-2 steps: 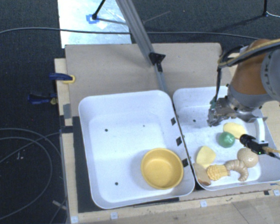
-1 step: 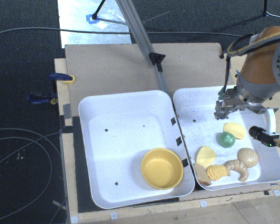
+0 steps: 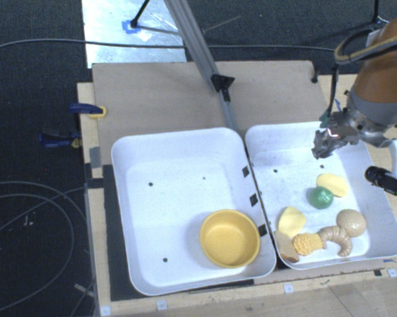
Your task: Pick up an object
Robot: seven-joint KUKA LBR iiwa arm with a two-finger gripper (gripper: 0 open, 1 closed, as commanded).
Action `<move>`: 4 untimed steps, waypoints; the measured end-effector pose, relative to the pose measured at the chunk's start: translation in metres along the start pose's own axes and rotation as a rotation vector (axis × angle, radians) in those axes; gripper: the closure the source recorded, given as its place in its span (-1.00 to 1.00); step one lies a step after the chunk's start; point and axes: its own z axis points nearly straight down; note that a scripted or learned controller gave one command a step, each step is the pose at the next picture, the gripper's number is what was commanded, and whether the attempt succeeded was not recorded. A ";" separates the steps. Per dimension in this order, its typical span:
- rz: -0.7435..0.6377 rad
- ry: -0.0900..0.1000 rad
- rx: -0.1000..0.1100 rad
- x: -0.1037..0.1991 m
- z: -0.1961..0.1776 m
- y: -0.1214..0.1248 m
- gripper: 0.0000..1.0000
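My hand (image 3: 327, 140) hangs over the far part of the right bin (image 3: 279, 142), close to its far right corner, and from this slant I cannot tell whether it is spread or pressed together; nothing shows between its tips. The bin's floor is smooth white plastic with a rounded, raised rim, bare under my hand and toward its far left corner. The things lie crowded toward the near edge: a pale yellow, rounded piece (image 3: 332, 184) touching a glossy green ball (image 3: 320, 197) just beside it, a second soft-looking yellow lump (image 3: 291, 220) near the left wall, a knobbly yellow corn-like piece (image 3: 307, 243) touching it at the near edge, and a tan, curved, lumpy figure (image 3: 342, 230) toward the near right corner. In the left bin (image 3: 158, 157) a smooth, round yellow bowl (image 3: 230, 237) sits upright near the near right corner, the rest of that floor open. The bins rest on a matte brown tabletop (image 3: 153, 96), its far strip bare.
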 end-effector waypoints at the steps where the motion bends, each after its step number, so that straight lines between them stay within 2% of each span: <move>1: -0.001 -0.001 -0.003 -0.001 -0.063 0.009 1.00; 2: -0.005 0.002 0.003 0.047 -0.063 0.012 1.00; 3: -0.007 0.003 0.004 0.104 -0.050 0.027 1.00; 4: -0.007 0.003 0.005 0.165 -0.043 0.026 1.00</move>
